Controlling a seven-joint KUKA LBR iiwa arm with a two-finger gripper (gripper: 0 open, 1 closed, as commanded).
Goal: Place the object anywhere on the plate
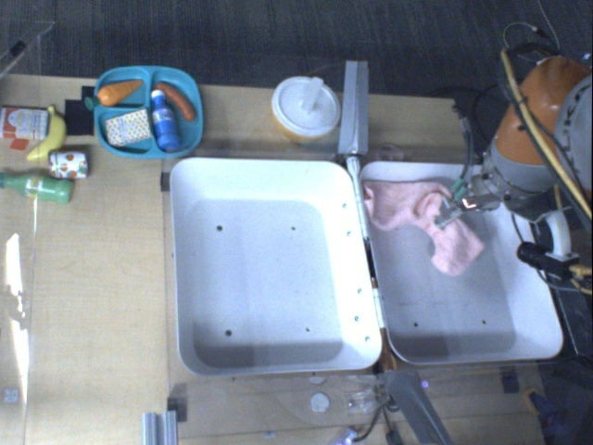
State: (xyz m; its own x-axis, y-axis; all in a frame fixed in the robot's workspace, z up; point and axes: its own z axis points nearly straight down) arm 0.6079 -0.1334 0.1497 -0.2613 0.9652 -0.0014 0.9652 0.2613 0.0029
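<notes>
A crumpled pink cloth (428,217) lies in the back half of the right white bin (482,332), spreading from the bin's left wall toward its middle. My gripper (454,206) is down at the cloth's right part, touching or just above it, and the arm's grey wrist and orange band (547,100) rise to the right. A blue divided plate (190,109) rests on the bench at the back left, outside both bins. It holds a toy carrot (120,92), a toy hot dog (180,103), a blue bottle (164,123) and a patterned piece.
The left white bin (259,258) sits beside the right one, with a metal divider (353,109) behind their joint. A lidded white cup (307,107) stands behind the left bin. A banana (48,135), a small can (68,164), a green bottle (39,187) and a carton lie far left.
</notes>
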